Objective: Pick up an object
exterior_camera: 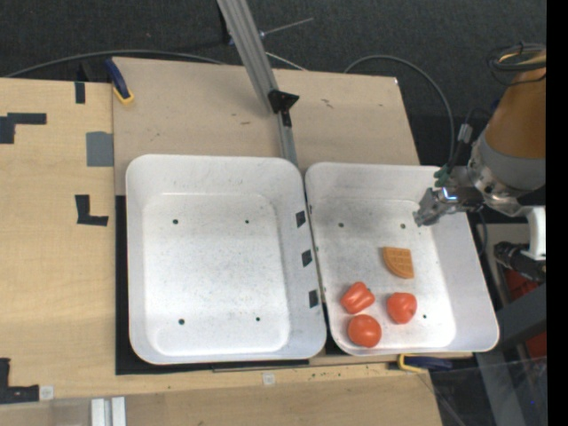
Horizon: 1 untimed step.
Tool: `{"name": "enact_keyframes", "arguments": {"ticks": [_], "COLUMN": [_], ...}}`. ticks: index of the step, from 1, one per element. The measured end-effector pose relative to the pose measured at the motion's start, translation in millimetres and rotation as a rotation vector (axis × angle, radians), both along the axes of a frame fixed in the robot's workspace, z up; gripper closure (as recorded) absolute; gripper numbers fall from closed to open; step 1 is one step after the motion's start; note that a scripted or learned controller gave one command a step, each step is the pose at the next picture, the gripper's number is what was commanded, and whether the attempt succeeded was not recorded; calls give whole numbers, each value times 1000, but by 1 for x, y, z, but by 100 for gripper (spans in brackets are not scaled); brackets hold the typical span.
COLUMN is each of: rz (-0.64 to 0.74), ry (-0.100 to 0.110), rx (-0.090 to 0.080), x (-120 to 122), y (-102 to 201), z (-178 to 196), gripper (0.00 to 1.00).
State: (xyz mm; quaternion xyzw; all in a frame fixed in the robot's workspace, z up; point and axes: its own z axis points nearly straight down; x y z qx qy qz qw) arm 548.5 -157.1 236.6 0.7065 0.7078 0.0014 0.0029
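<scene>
Camera view shows the gripper [432, 208] over the right bin [461, 264], at its 1 o'clock edge. I cannot tell how it is set. Three red toy peppers [358, 298] sit near 6 o'clock, beside an orange wedge [399, 262]. They look light, hard and smooth. Pinching a pepper across its middle looks best.
</scene>
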Motion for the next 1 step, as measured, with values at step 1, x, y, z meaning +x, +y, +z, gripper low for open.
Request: {"name": "enact_keyframes", "arguments": {"ticks": [1], "rz": [0], "ry": [4], "rx": [1], "x": [1], "y": [0], "z": [30], "gripper": [100]}}
